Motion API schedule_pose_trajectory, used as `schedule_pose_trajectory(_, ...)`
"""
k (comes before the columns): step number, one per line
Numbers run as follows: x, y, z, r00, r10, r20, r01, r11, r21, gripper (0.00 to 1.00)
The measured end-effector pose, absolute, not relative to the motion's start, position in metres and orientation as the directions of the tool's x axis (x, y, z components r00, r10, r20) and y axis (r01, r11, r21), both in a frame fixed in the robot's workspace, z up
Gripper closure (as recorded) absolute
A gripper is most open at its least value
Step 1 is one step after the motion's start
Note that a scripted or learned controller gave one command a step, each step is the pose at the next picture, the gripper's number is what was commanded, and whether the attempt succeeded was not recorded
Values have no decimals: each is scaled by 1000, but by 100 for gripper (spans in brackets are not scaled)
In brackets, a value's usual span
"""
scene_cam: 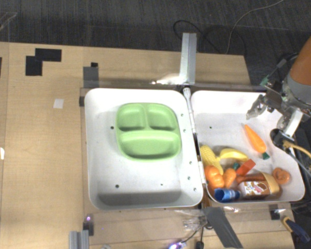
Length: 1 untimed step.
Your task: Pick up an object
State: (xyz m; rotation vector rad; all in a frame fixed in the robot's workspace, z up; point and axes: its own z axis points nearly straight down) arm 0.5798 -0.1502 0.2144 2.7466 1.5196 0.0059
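Gripper is hovering at right bin's upper right, metal fingers apart, gripping nothing; tapered orange carrot is lying just below.

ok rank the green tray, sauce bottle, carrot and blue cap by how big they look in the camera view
1. green divided tray
2. brown sauce bottle
3. orange carrot
4. blue cap
The gaps in size look clear.
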Motion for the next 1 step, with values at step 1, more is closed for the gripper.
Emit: schedule_pose_trajectory(1,579,-188,96,356,934,2,934,-356,5,0)
